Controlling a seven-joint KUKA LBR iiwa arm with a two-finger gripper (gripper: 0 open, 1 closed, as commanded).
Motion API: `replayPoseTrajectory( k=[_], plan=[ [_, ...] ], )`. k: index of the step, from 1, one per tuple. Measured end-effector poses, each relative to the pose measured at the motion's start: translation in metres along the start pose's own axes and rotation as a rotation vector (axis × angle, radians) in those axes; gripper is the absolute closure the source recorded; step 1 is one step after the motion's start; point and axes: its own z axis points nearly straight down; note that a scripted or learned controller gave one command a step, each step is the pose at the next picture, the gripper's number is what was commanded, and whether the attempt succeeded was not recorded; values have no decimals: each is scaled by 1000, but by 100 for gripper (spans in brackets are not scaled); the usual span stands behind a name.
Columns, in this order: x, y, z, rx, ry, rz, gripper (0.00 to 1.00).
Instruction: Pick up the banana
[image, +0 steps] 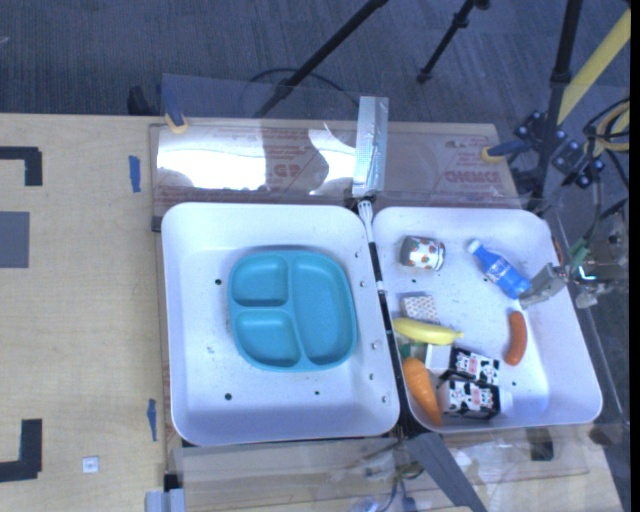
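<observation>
Dark carpet and tripod legs frame the bench. Near the right bin's (560, 395) front edge lie a carrot (422, 390) and a patterned box (472, 383). Beyond them the banana (425, 331) rests untouched by the left wall, yellow, slightly curved. The gripper (548, 283) hovers at the right rim; whether clenched cannot be told. Picking appears not begun.

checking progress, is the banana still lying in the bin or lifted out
Lying in the bin. The banana rests flat on the right bin's floor, beside the carrot, with nothing gripping it.
</observation>
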Motion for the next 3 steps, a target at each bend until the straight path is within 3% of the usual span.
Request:
replayPoseTrajectory(
  k=[1,2,3],
  plan=[
    [42,-18,110,-2,-1,-213,0],
    [53,-18,128,-28,-14,-416,0],
    [63,-5,132,-40,-32,-595,0]
  ],
)
